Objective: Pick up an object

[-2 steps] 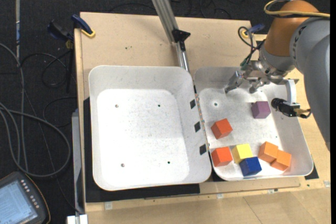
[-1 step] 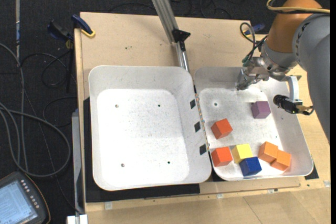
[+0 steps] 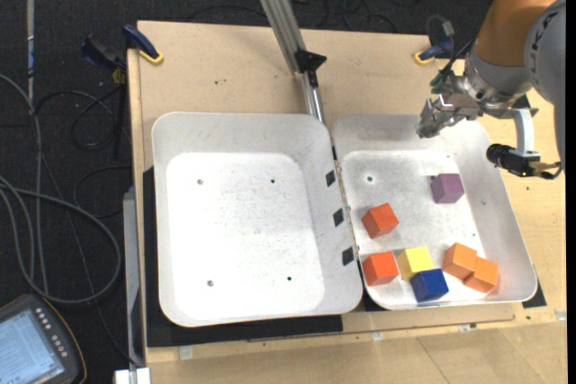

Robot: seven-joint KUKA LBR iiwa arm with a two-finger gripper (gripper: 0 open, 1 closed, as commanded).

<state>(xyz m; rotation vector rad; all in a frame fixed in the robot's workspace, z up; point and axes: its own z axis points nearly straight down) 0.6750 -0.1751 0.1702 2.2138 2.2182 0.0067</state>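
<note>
Six blocks lie in the right bin (image 3: 504, 193), and you can choose any of them. A purple block (image 3: 446, 188) sits alone near the far side. An orange block (image 3: 380, 219) is in the middle, apart from the others. Along the near wall you see a second orange block (image 3: 381, 267), a yellow block (image 3: 416, 261) and a blue block (image 3: 429, 284) packed together and touching, and two more orange blocks (image 3: 472, 267) pressed against each other in the near right corner. The left bin (image 3: 171, 193) has only its white floor.

The gripper (image 3: 434, 118) hangs above the far edge of the right bin, well apart from every block. It holds nothing. If its tips are spread or pressed together I cannot tell, because the view is too small and dark there.

I think the main risk is the choice of target. If you go for the packed group, one tip may land on top of a neighbour, or push the blocks aside without closing on any. The corner pair has the same problem, and the bin wall beside it can stop a tip. The purple block is nearest and free on all sides, so it looks safest. Even there, an off-centre descent could make the block twist and slip away.
</note>
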